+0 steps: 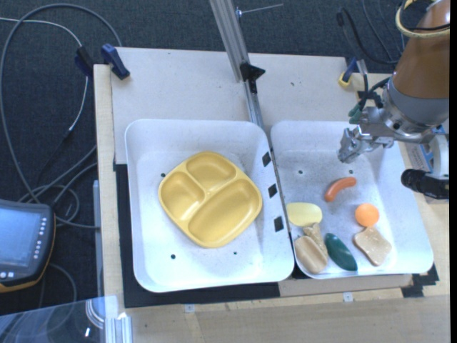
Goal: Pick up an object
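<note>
Sausage [340,188] lies just below the gripper [348,151], whose jaws look closed, perhaps empty.

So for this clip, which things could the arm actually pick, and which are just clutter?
Pickable, right bin:
sausage
orange ball
yellow piece
green piece
toast slice
tan piece

Just lying about:
yellow tray in left bin
clamps
cables
</note>
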{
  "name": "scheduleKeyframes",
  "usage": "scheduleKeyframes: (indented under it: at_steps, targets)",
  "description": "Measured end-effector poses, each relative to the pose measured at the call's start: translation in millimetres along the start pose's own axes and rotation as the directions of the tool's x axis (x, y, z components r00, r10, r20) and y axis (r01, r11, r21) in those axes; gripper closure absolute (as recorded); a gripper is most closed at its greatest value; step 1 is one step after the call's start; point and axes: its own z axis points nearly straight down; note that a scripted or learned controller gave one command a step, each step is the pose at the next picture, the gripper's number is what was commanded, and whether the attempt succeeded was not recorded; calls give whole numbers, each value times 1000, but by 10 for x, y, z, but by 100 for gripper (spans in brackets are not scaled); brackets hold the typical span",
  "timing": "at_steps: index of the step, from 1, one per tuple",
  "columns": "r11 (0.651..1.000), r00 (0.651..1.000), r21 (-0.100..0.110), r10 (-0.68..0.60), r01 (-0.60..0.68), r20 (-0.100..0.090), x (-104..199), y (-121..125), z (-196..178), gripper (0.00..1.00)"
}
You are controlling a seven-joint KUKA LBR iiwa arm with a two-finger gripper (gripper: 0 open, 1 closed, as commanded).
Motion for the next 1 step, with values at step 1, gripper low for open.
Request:
scheduleKeyframes:
  at_steps: [1]
  targets:
    - [1000, 1000, 4, 1, -1, 0, 505, -5, 181, 100]
